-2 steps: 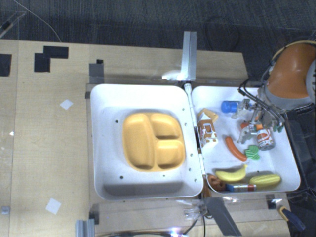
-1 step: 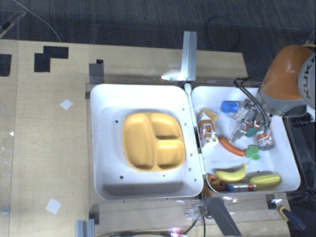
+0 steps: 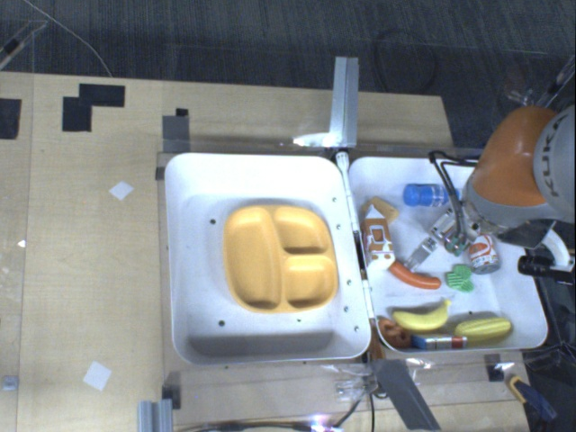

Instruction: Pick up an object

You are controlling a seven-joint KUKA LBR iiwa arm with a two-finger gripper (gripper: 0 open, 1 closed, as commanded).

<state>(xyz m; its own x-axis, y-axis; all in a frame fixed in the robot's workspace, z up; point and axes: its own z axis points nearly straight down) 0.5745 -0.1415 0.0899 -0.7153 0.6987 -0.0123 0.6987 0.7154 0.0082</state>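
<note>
1. Pale wooden bench [image 3: 81,268] carries two white bins side by side, with dark carpet beyond its far edge.
2. Left bin [image 3: 193,331] holds a yellow divided tray [image 3: 277,257].
3. Right bin [image 3: 531,318] holds a banana [image 3: 421,317], a red sausage [image 3: 415,277], a blue bottle [image 3: 421,194], a green toy [image 3: 460,279] and a small carton [image 3: 378,233].
4. Gripper [image 3: 421,257] hangs above the sausage's far side, fingers slightly parted, gripping nothing.

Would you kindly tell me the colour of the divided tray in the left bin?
Yellow tray, camera view.
</note>
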